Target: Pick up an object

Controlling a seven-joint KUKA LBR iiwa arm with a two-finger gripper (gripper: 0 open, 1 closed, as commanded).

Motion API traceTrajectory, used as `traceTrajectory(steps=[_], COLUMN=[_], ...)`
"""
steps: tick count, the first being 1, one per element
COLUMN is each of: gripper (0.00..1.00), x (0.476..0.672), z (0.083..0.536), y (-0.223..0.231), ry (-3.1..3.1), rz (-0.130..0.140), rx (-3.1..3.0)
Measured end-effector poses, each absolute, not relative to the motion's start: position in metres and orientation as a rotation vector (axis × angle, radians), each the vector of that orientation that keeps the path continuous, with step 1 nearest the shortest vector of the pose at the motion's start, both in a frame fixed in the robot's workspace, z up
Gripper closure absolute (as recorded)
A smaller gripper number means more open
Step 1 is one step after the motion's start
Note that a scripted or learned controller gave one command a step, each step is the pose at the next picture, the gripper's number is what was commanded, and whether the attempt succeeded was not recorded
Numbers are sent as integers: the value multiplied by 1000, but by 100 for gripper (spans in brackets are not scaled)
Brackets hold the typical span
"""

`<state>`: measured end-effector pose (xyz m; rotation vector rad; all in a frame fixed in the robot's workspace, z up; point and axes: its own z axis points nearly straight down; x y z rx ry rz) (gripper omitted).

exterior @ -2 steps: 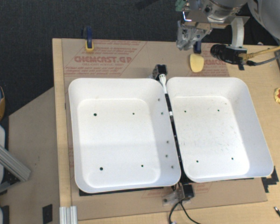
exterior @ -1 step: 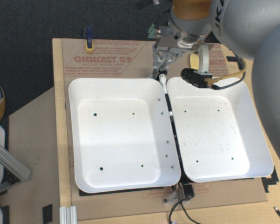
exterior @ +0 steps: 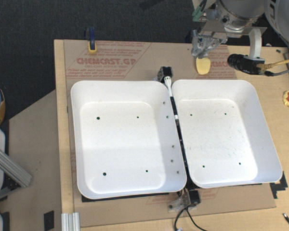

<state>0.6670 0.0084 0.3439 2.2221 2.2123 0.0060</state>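
A small yellow object (exterior: pixel 203 65) is seen gripped at its top between the narrowed jaws of the gripper (exterior: pixel 203 55), raised beyond the right bin (exterior: pixel 260 129), so the pick appears largely accomplished.

Red lettering runs across the brown board (exterior: pixel 135 57) under the bins, and it reads "CHEMCAST GP" along the far edge, left of centre. A fainter line of print sits just below it, too small to read. More red print near the right end is partly covered and illegible.
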Motion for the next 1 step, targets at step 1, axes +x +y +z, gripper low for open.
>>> traceTrajectory(steps=[1], gripper=[100], x=[667], z=[407], y=[-85], ry=[2208], rz=[6], rx=[2220])
